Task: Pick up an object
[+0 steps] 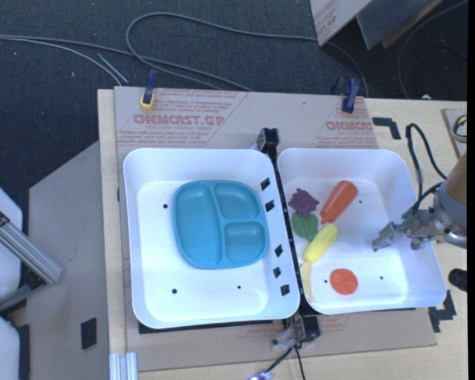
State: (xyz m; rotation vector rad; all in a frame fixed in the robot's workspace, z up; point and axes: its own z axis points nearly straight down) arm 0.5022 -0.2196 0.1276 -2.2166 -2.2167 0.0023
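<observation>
Left bin holding a blue tray; right bin holding a carrot, purple piece, green piece, corn and an orange disc; claw low over bare floor near the right wall, grasping nothing, fingers unclear; open room between disc and claw.

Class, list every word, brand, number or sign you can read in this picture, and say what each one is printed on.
"CHEMCAST GP": red print on the brown paper-covered board behind the left white bin.
The same red print repeats behind the right white bin, too blurred to read surely.
Red lettering on the cardboard box at the top: too small to read.
</observation>
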